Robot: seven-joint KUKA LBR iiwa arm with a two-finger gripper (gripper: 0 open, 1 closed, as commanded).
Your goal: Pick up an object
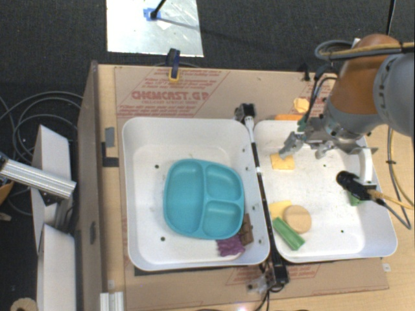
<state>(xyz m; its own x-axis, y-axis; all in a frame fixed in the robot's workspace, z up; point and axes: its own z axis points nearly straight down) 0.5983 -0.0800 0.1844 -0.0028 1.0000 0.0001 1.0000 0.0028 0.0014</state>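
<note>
My gripper (pixel 305 149) hangs over the back of the right bin (pixel 379 238), its two fingers spread open with nothing between them. A flat yellow square (pixel 283 163) lies just below and left of the left fingertip. Nearer the front of that bin lie a tan round disc (pixel 299 218), a yellow piece (pixel 279 208) touching it, and a green stick (pixel 288 233). A small green piece (pixel 353 199) shows at the bin's right side.
The left bin (pixel 139 173) holds a teal divided plate (pixel 203 198), with a purple piece (pixel 228 246) and a brown piece (pixel 247 232) at its front right corner. Behind the right bin, an orange item (pixel 286 116) and a yellow item (pixel 301 104) sit on the cardboard.
</note>
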